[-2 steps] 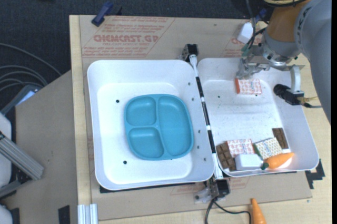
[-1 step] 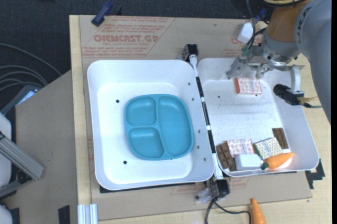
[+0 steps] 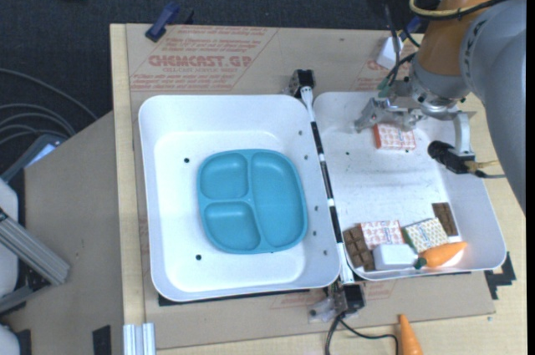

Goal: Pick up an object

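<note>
- The bench (image 3: pixel 209 53) is a tan board printed with red lettering, and two white bins sit on it side by side.
- The left bin (image 3: pixel 167 128) holds a blue divided plate (image 3: pixel 251 200) lying flat near its middle.
- The right bin (image 3: pixel 368 186) holds the loose objects.
- The grey arm (image 3: pixel 493 53), with its orange band (image 3: pixel 456 27), reaches in from the right over the far end of the right bin.
- The gripper (image 3: pixel 391 118) hangs just above a small red-and-white packet (image 3: pixel 393 137) at the far end of that bin. I cannot tell whether it is released or clenched, or whether it touches the packet.
- At the near right corner of the right bin lie an orange carrot (image 3: pixel 443 255), a white box (image 3: pixel 393 256), a patterned packet (image 3: pixel 380 231) and brown chocolate bars (image 3: pixel 356 247), crowded together.
</note>
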Robot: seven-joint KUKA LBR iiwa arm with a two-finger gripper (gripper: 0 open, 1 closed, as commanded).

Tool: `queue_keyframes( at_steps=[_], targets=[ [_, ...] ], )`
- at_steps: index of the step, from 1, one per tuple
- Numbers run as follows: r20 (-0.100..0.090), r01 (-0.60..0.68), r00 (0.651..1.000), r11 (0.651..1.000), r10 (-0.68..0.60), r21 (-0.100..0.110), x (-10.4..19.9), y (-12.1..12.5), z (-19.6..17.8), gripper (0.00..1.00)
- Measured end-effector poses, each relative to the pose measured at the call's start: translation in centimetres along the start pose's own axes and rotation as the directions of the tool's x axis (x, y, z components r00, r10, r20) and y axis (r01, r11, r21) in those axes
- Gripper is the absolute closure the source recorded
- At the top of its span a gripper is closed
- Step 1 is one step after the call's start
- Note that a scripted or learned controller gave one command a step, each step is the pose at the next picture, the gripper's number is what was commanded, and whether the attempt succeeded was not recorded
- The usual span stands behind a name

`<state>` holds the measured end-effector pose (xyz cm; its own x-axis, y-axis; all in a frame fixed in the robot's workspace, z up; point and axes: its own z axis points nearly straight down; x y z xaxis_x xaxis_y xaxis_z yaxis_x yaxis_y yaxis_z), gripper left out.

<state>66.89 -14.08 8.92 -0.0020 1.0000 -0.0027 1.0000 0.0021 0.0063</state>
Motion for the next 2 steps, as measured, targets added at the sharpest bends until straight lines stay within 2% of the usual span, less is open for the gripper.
queue_keyframes(
  at_steps=[1, 2],
  targets=[
    [0.003, 0.001, 1.000, 1.000, -0.001, -0.008, -0.06, 0.21, -1.27, 1.00],
    [0.003, 0.001, 1.000, 1.000, -0.001, -0.007, -0.06, 0.18, -1.23, 0.00]
  ],
)
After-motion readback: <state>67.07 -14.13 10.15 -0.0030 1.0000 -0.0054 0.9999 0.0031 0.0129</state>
